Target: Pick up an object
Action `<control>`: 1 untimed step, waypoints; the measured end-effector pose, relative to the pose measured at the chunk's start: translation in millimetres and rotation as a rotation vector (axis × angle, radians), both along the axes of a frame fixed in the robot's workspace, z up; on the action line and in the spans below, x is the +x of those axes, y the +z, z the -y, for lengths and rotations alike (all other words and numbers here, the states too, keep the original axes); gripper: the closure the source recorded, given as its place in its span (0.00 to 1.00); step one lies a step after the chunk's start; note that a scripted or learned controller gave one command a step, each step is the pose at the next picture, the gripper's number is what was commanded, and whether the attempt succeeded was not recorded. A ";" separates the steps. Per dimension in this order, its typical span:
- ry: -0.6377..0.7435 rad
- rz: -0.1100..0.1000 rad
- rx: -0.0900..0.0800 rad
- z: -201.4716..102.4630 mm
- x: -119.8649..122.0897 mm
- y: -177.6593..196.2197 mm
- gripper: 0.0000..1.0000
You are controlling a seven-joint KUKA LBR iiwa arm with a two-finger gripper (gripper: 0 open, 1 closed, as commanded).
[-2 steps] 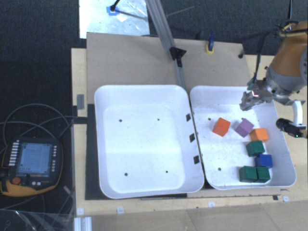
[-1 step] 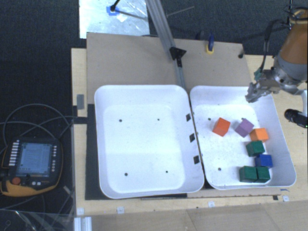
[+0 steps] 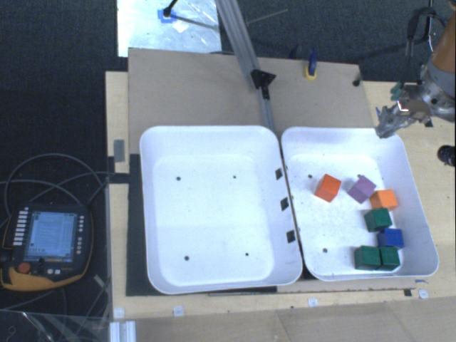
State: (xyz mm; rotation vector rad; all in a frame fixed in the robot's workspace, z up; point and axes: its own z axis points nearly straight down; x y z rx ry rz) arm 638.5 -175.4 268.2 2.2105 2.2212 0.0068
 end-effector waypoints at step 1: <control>0.005 -0.007 0.003 -51.5 4.6 -7.8 1.00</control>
